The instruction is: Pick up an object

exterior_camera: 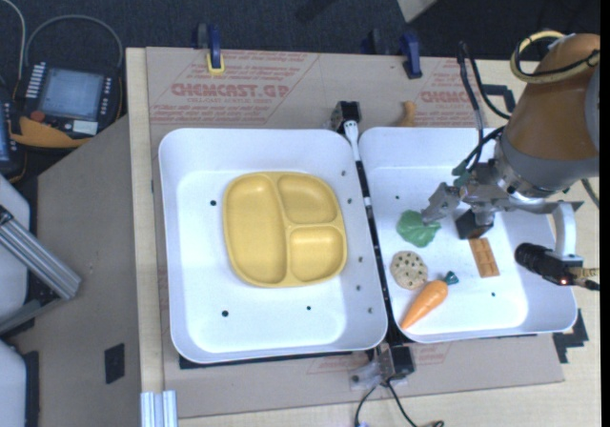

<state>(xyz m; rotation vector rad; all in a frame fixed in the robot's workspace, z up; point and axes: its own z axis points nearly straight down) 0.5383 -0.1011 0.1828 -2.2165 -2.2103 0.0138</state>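
Observation:
The right bin (496, 153) holds a green lump (416, 228), a round speckled cookie (409, 269), an orange carrot (425, 301) with a green top, and a small brown block (484, 257). My gripper (457, 214) hangs low over this bin, just right of the green lump and above the brown block. It is open, with nothing between its fingers. One grey finger (439, 205) points toward the green lump's upper edge.
The left bin (191, 301) carries a yellow divided plate (284, 227) in its middle. The grey arm with its orange band (558, 82) covers the right bin's upper right part. A dark divider (365, 196) runs between the two bins.

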